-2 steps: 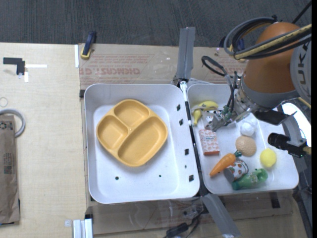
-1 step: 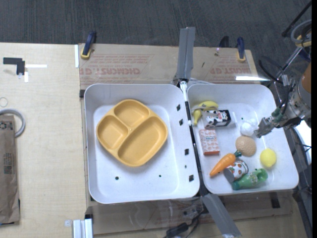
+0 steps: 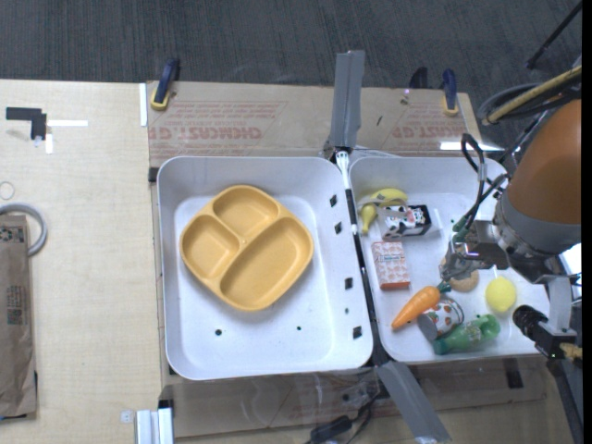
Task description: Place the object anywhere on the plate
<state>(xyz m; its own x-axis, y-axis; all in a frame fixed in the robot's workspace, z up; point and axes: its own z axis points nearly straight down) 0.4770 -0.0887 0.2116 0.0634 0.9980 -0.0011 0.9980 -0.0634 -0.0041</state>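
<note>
Nearest us in the right bin [image 3: 407, 351] we see a green bottle [image 3: 467, 335], a carrot [image 3: 415, 307] and a lemon [image 3: 500, 293]. Just beyond, the gripper [image 3: 456, 266] is low among them; we cannot tell its grip. The yellow plate [image 3: 246, 246] sits in the left bin [image 3: 185, 340].

Yellow-orange plate [image 3: 246, 246], orange carrot [image 3: 415, 306], yellow lemon [image 3: 500, 293], yellow banana [image 3: 380, 203], white bins [image 3: 185, 340].
</note>
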